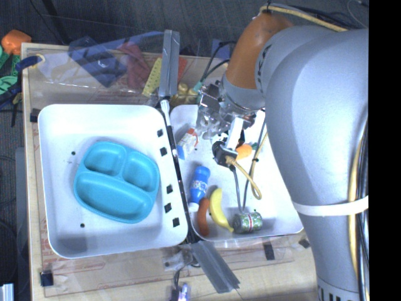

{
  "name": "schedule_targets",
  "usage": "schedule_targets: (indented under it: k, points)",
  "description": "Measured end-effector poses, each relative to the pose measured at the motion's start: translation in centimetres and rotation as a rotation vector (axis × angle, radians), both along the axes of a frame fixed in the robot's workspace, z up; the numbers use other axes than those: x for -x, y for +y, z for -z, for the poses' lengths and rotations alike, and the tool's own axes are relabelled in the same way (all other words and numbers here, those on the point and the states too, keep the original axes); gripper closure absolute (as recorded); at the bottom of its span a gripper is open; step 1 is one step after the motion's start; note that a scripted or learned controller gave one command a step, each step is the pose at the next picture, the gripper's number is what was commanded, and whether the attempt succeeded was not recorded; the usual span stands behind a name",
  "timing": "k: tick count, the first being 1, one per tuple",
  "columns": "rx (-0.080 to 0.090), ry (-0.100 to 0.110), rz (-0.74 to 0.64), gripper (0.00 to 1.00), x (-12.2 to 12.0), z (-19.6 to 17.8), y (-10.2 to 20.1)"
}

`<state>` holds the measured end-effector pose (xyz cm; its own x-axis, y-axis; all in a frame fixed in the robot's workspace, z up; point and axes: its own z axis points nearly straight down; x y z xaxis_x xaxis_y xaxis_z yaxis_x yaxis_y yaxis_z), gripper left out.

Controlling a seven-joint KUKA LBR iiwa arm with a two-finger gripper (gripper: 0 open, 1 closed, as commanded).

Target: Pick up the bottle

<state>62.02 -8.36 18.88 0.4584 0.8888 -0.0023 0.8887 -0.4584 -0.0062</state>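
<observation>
The bottle (199,184) is blue with a white cap end and a label. It lies in the right bin (279,196) near the left wall, pointing toward the front. My gripper (210,130) hangs over the back part of that bin, behind the bottle and clearly apart from it. A small white, blue and red carton (187,144) sits just left of the gripper. Nothing shows between the gripper and the bottle.
A yellow banana (217,209), a green can (248,221) and a red-brown item (202,216) crowd the front of the right bin beside the bottle. An orange object (244,148) lies under the wrist. The left bin (53,168) holds a blue divided plate (117,180).
</observation>
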Motion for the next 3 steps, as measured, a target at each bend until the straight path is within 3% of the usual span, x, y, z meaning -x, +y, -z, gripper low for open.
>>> schedule_targets:
  k: [1,2,3]
  points:
    - [0.001,0.000,0.100,1.00,-2.8,-8.6,-7.4]
    - [-0.001,0.004,0.020,1.00,-3.5,7.4,-1.7]
    - [0.000,-0.003,-0.309,1.00,1.5,-25.2,-0.8]
